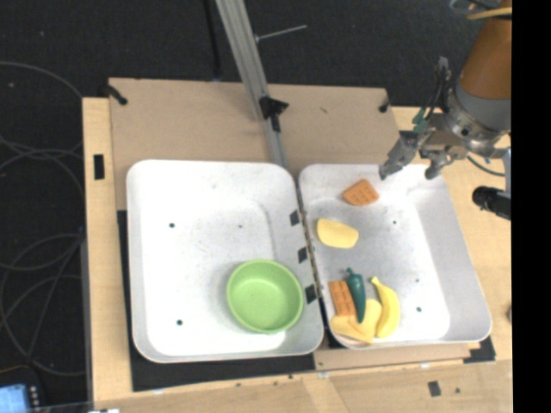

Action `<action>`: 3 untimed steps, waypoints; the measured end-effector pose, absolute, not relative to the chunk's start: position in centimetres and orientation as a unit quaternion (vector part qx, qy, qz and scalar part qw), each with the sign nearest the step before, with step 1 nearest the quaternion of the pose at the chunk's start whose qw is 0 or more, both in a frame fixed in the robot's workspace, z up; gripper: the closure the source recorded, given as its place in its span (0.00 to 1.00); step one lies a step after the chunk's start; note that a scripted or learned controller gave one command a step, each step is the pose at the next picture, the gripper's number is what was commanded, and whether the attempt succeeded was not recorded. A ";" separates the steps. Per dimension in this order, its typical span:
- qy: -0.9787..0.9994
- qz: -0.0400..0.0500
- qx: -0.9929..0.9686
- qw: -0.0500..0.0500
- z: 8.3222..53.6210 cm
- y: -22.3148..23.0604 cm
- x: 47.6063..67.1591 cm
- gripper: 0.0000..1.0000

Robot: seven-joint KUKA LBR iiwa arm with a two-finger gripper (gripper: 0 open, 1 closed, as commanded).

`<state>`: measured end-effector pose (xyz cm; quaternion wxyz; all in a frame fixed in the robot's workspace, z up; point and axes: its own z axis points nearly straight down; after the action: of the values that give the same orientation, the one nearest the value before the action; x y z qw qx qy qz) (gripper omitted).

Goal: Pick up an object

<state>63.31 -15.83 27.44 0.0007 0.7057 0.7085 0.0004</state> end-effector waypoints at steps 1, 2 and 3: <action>0.709 -0.001 0.705 0.001 27.5 -15.9 63.3 0.00; 0.707 -0.002 0.707 0.001 23.3 -16.2 63.2 0.00; 0.707 -0.002 0.708 0.000 19.1 -16.2 63.0 0.00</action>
<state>63.01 -16.17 19.06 -0.0001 0.7077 0.7065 -0.0022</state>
